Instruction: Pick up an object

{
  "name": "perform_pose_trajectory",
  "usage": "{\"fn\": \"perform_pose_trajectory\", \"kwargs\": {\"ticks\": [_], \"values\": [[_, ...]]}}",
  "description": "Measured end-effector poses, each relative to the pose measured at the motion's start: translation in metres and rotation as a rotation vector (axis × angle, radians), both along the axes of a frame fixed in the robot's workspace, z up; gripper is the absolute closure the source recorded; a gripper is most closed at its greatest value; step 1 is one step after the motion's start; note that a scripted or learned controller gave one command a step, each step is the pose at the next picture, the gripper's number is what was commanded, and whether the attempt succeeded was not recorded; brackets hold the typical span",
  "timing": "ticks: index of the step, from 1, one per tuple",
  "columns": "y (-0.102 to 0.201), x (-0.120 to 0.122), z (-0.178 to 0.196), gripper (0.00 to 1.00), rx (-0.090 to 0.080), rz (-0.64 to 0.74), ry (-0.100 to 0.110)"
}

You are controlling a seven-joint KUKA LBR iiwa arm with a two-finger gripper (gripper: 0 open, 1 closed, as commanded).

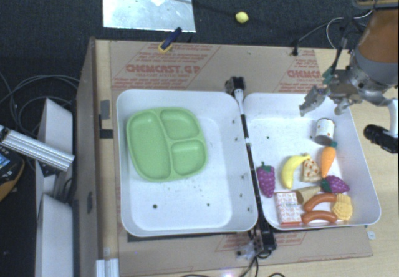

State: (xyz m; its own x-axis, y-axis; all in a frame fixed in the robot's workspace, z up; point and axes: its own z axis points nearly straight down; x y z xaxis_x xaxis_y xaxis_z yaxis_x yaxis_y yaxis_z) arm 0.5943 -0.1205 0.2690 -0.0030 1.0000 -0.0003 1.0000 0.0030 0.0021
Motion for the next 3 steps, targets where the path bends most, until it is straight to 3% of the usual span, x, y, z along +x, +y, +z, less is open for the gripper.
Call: {"fn": "perform_pose_trajectory", "kwargs": {"ticks": [1, 2, 3], "values": [[-0.008, -0.015, -0.114, 0.0, 0.001, -0.002, 0.005], [-0.002, -0.042, -0.18, 0.0, -0.003, -0.001, -0.012], [-0.005, -0.04, -0.168, 1.0, -0.01, -0.002, -0.02]]}}
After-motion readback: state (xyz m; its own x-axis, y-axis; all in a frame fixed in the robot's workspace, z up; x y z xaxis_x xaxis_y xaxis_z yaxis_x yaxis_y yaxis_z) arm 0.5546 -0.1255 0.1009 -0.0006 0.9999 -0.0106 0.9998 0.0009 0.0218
